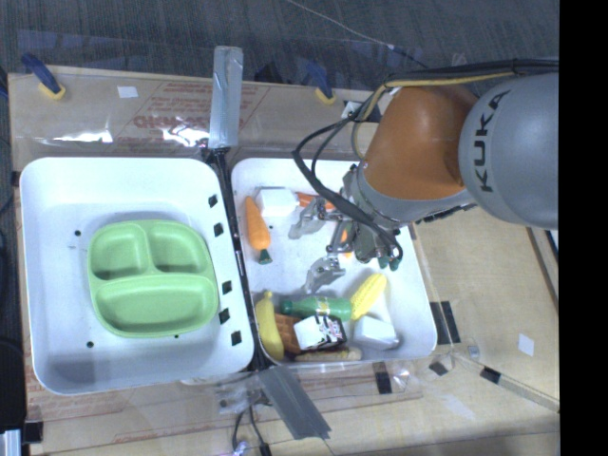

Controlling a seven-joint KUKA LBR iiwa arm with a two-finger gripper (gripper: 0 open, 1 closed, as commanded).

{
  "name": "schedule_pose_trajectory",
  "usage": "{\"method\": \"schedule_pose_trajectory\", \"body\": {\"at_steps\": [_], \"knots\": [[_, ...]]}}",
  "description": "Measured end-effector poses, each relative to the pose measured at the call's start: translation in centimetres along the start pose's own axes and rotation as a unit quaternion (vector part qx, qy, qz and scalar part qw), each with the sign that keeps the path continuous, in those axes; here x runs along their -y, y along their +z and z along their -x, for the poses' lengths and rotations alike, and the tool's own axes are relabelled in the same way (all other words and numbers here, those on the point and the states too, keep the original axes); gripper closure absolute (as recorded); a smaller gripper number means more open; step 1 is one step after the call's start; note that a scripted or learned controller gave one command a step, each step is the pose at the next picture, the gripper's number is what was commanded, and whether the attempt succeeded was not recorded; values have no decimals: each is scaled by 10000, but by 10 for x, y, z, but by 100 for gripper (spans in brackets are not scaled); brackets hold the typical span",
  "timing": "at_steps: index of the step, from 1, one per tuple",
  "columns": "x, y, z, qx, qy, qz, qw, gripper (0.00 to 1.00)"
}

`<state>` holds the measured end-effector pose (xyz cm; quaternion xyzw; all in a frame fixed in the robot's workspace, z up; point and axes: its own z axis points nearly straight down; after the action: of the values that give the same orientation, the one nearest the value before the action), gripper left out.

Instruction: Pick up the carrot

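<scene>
My grey arm [503, 150], lettered "KUKA" in black on its side, with one orange band above the wrist, reaches in from the right over a tan worktop [494, 283]. Red printing on a clear sheet at the worktop's far edge is too blurred to read. Two shallow white plastic bins sit side by side. The left bin [57, 255] holds one light green tray [150, 275] with three compartments. Over the right bin [413, 302], my metal two-finger gripper [315, 248] hangs with its fingers spread, nothing between them. The one orange carrot with a dark green stem end [256, 228] lies near that bin's left wall, left of the gripper and apart from it. At the bin's near end I count one yellow corn cob [370, 294], one yellow banana [270, 330], one green bottle-like item [313, 306] and one black-and-white printed packet [319, 332], its print unreadable.
</scene>
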<state>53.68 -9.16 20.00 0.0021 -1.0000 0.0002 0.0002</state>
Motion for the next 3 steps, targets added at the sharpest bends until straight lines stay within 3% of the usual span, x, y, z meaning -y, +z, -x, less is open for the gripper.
{"method": "schedule_pose_trajectory", "body": {"at_steps": [1,2,3], "knots": [[12,110,63,-6,1076,3,9942,0],[11,97,65,19,1036,1,9946,100],[-64,4,2,36,1523,15,9883,100]]}}
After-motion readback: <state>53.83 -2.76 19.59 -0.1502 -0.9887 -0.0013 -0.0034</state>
